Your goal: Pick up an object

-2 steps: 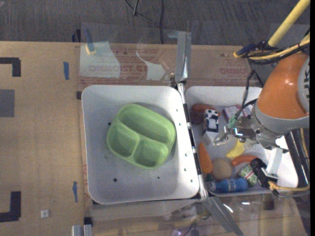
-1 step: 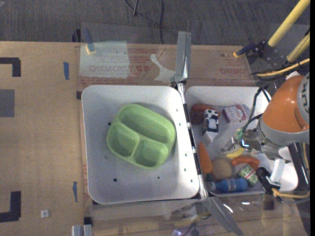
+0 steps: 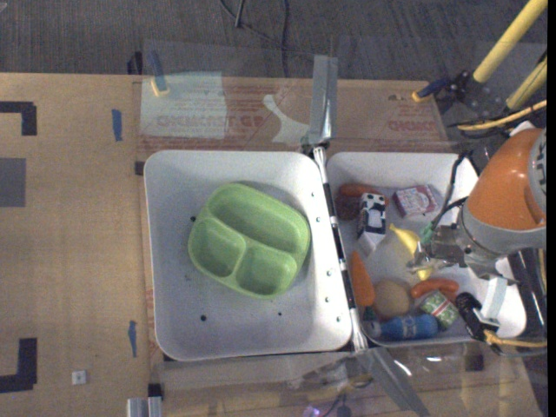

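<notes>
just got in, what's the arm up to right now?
The arm reaches in from the right, with its gripper low over the right bin, next to a yellow object. That bin is a clutter of small items: a carrot, a potato, a blue bottle, a pink box. Nothing is visibly lifted. The left bin holds a green divided tray.

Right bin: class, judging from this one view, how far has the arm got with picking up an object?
Done: the gripper has reached into the right bin, low among the toys beside the yellow piece. In hand: nothing visibly held or lifted. Left: gripping something, perhaps the orange carrot or the blue bottle, and raising it. The green tray lies in the left bin.
</notes>
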`<action>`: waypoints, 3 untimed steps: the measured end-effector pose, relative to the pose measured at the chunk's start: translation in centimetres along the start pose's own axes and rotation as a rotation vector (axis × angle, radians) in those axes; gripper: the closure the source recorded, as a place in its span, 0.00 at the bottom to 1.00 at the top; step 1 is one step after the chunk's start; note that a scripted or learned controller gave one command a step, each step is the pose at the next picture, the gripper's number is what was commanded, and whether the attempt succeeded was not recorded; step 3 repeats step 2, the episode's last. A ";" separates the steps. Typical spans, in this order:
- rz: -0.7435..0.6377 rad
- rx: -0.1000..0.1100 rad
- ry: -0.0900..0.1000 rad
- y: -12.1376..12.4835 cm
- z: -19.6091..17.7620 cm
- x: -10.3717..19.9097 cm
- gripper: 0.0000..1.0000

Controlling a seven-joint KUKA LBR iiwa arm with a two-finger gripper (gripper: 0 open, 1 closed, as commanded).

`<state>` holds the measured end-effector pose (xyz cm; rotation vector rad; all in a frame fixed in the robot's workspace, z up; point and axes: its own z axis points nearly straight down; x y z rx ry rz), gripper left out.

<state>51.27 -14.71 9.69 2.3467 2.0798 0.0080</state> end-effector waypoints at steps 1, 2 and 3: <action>-0.049 0.008 0.000 2.8 -10.6 7.9 1.00; -0.108 0.010 0.001 1.9 -8.7 10.6 1.00; -0.108 0.010 0.001 1.9 -8.7 10.6 1.00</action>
